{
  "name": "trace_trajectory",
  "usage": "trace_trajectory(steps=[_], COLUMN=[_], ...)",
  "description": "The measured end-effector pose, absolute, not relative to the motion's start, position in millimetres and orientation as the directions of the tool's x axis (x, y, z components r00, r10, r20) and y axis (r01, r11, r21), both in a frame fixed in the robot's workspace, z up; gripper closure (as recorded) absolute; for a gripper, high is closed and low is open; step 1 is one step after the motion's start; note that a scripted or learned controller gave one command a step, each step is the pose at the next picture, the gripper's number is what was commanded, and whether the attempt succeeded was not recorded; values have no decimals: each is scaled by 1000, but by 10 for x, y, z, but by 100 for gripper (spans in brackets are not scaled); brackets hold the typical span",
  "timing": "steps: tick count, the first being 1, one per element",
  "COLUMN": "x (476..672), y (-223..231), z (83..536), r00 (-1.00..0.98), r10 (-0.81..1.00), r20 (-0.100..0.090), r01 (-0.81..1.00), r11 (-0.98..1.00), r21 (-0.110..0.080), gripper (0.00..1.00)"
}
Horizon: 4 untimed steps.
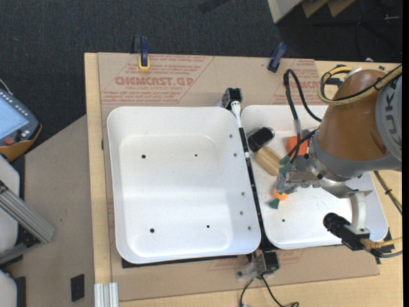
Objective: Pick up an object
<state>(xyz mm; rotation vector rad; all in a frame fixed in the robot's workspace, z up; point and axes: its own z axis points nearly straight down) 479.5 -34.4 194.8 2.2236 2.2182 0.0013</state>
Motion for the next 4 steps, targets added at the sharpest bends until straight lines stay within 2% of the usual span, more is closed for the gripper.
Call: trace_trajectory(steps=[1,2,3,4], x=[4808,4807,4788,4792], y=[133,616,1167,1640], z=[3084,4412,4269,4406], r00=[-7,-7,-6,-6], r10=[1000,1000,1000,1000], r20=[2,5,1,2], r01=[1000,1000,1000,1000], r11=[7,7,6,6], r21=[13,18,-3,4], gripper=[100,100,100,100])
